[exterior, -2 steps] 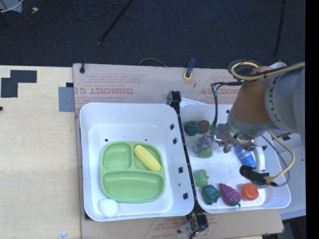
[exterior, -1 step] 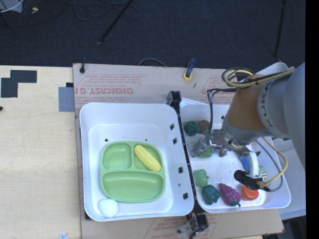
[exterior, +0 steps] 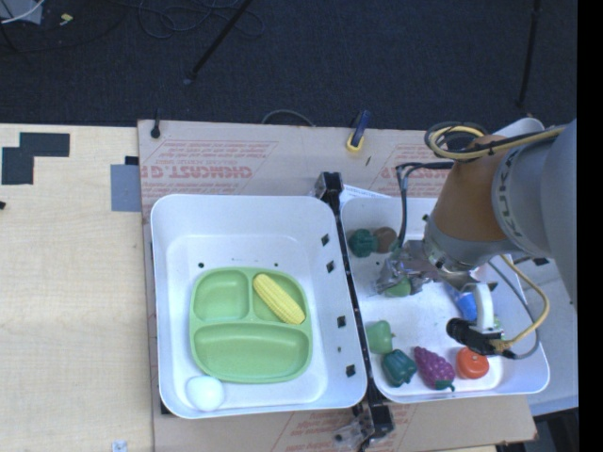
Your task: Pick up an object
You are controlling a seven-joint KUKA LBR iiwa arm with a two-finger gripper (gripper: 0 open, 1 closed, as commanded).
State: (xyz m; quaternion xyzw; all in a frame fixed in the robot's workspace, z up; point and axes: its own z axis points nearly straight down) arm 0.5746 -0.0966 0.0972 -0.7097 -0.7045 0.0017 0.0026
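Note:
My gripper [exterior: 394, 281] is down in the right bin [exterior: 528, 377], near its middle, right over a small light-green object [exterior: 399, 289]. The arm's orange band and grey wrist rise to the right of it. A dark green round toy [exterior: 362, 243] and a brown one [exterior: 384, 239] lie just above the gripper. Below it sit a light green piece [exterior: 379, 336], a dark teal pepper [exterior: 399, 367], purple grapes [exterior: 434, 367] and an orange-red toy [exterior: 472, 363]. A blue and white item [exterior: 470, 305] lies to the right, partly under the arm's cables.
The left bin [exterior: 179, 243] holds a green divided plate [exterior: 247, 351] with a yellow corn cob [exterior: 279, 298] in its upper right compartment, and a white ball [exterior: 204, 393] at the bin's lower left. A black divider [exterior: 341, 281] separates the bins.

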